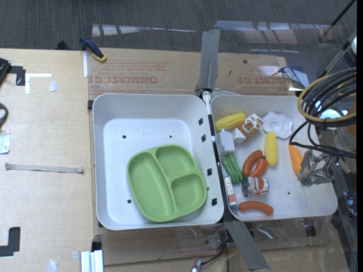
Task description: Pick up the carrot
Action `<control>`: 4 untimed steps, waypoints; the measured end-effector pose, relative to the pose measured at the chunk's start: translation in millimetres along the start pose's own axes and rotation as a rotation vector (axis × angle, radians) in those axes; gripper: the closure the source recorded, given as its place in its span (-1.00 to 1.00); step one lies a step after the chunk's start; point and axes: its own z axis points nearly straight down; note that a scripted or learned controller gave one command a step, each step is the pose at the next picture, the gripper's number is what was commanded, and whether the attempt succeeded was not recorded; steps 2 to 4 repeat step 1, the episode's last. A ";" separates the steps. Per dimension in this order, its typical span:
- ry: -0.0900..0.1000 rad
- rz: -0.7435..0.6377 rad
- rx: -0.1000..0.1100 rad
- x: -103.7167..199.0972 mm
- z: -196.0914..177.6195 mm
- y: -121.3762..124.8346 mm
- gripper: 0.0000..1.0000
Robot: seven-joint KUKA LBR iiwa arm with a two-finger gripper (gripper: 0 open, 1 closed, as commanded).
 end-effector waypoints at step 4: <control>-0.001 0.013 0.000 -33.8 -45.1 26.4 1.00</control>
